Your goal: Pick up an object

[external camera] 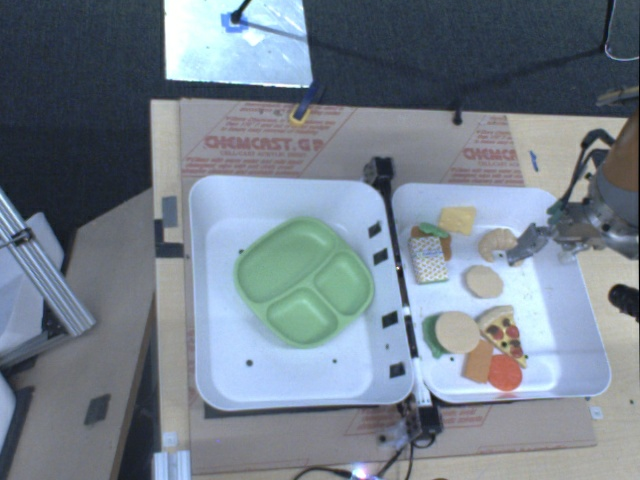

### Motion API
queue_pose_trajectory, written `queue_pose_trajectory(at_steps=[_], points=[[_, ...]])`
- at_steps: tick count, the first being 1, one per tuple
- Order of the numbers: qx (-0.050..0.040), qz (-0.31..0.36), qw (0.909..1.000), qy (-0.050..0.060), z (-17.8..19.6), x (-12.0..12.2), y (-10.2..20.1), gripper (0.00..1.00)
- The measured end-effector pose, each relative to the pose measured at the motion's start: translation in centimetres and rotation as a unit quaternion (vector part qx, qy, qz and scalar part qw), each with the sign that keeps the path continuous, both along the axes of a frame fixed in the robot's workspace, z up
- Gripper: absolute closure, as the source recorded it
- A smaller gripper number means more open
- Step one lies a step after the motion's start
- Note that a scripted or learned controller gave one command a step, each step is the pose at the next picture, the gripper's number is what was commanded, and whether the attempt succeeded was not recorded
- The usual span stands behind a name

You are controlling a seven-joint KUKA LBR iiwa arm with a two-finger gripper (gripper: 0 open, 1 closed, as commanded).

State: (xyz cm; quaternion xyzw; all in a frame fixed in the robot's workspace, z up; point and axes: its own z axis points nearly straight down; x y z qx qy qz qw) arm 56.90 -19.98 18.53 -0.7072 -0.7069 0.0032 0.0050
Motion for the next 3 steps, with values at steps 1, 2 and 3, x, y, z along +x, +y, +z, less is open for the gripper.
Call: queue_pose_trajectory(at_steps=[1,2,3], points=[[-0.0014,0.002,1.0,-0.006,0.8,0.3,0.1,0.0],[-0.0014,0.001,1.0,-0.006,-3.6,-0.3,0.4,0.0],[-0.0011,0.001,1.0,-0.006,-9.5,-0.4,1.1,0.0]])
